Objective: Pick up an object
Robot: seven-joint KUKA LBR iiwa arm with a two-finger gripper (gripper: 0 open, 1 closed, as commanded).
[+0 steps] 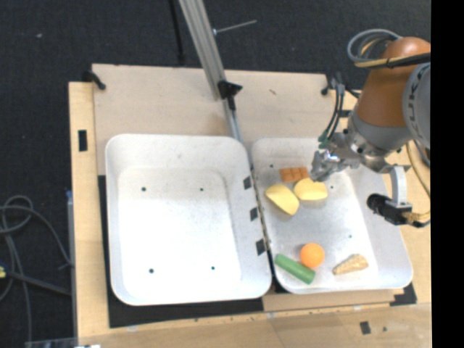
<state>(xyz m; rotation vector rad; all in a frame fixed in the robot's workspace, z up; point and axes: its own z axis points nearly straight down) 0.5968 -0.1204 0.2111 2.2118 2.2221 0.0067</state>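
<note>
Five objects are seen in the right bin. Tool is poised just above a yellow piece, near the orange wafer; grip state cannot be told.

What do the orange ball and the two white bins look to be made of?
Orange ball: probably plastic or foam toy fruit, with even matte colour and no clear shine. Left bin and right bin: likely moulded plastic, with rounded corners, raised rims and a dull, speckled white surface.

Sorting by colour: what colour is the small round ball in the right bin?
Orange; the ball shows clearly in the camera view.
</note>
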